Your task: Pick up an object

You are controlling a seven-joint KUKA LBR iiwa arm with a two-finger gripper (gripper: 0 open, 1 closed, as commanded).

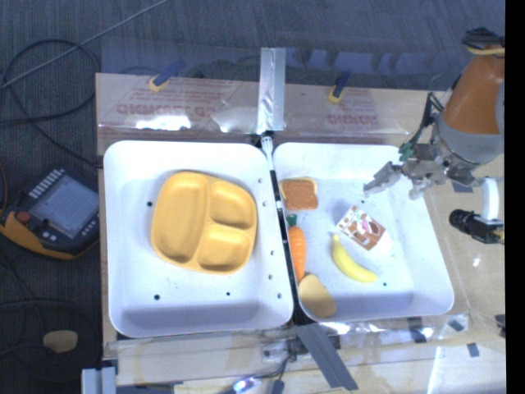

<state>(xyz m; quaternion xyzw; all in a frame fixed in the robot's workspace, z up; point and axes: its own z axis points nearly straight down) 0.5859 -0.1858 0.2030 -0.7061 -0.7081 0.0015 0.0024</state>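
The right bin (426, 245) holds a toast slice (299, 194) at its upper left, a carrot (296, 250) along its left wall, a tan chip (317, 295) at the lower left, a banana (353, 263) and a small white carton (361, 227) near the middle. My gripper (402, 177) hovers over the bin's upper right part, above and to the right of the carton. Its two fingers are spread with nothing between them.
The left bin (123, 245) holds a yellow three-section plate (203, 221). A handheld pendant (51, 213) lies on the floor at the left. Cables run across the carpet. Blue clips (336, 89) sit on the board behind the bins.
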